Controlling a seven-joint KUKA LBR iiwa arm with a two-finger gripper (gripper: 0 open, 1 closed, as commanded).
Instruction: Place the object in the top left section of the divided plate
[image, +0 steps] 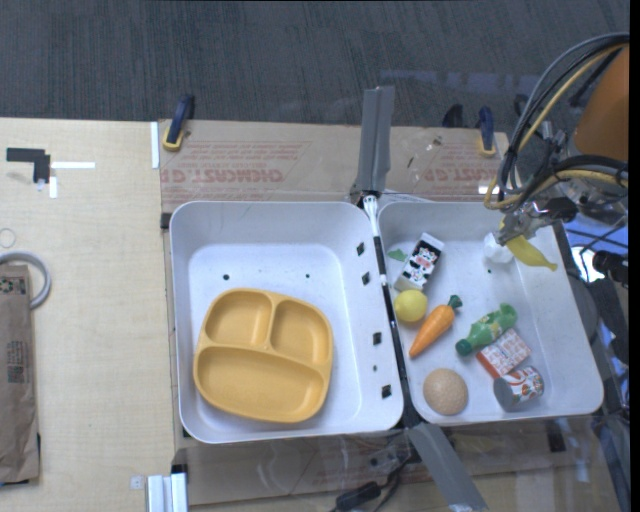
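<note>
We hold a banana (529, 252) clamped in our gripper (520, 236) above the right bin (585, 330); next, carry it left to the divided plate (263, 355), far-left section.

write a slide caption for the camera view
Gripper holds a banana over the right bin; yellow plate waits in the left bin.

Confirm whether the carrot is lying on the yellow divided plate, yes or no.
No. The carrot lies in the right bin beside the lemon, while the divided plate sits in the left bin.

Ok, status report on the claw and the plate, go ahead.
Claw over right bin's far corner, yellow banana at its tips. Divided plate in left bin, top-left section bare. Path unobstructed.
</note>
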